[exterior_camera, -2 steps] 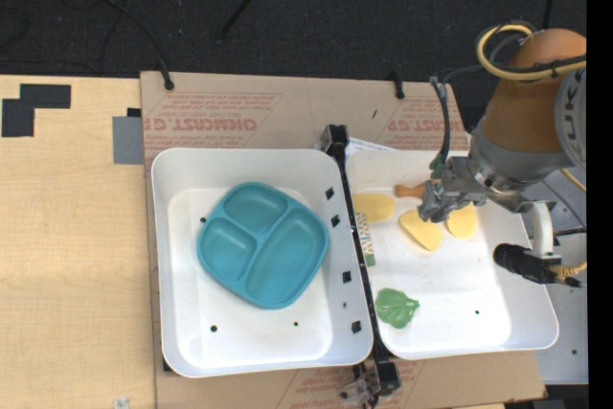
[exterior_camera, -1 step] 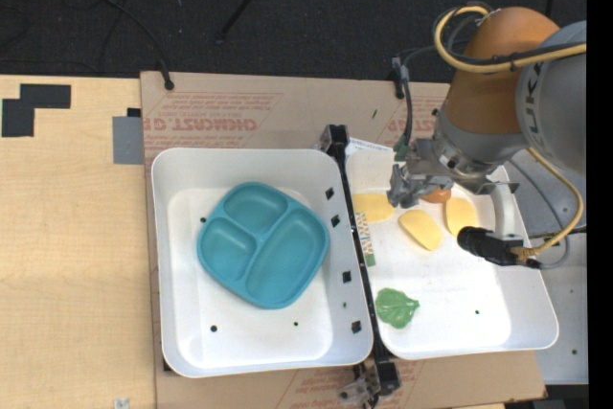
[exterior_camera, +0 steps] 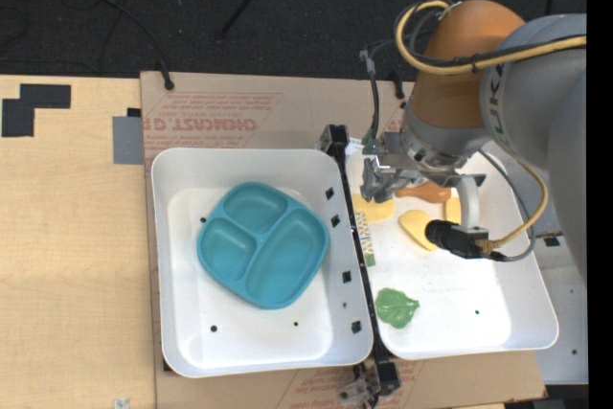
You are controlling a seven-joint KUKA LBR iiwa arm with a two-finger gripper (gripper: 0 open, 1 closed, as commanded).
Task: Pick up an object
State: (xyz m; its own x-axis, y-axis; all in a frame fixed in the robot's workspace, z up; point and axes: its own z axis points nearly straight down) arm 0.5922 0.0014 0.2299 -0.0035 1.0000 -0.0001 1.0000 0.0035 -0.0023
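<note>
1. Leftward, on the desk [exterior_camera: 77,254], the left bin [exterior_camera: 177,340] carries a teal divided plate [exterior_camera: 262,243], well apart from the arm.
2. The gripper [exterior_camera: 381,175] sits low in the right bin [exterior_camera: 522,326], over a yellow piece [exterior_camera: 375,209]; whether it is spread or pinching, I cannot tell.
3. Likely the reaching step; next calls for a firm pinch and lift.
4. A yellow banana shape [exterior_camera: 416,227], an orange piece [exterior_camera: 426,193] and a green leaf [exterior_camera: 395,306] crowd nearby, with the bin wall close.

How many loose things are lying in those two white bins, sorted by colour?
Teal: 1, the divided plate in the left bin
Green: 1, the leaf-shaped piece in the right bin
Yellow: 2, the yellow piece and the pale yellow piece, partly hidden under the arm
Orange: 1, the orange piece, also partly hidden
Total: 5 that I can see
</note>
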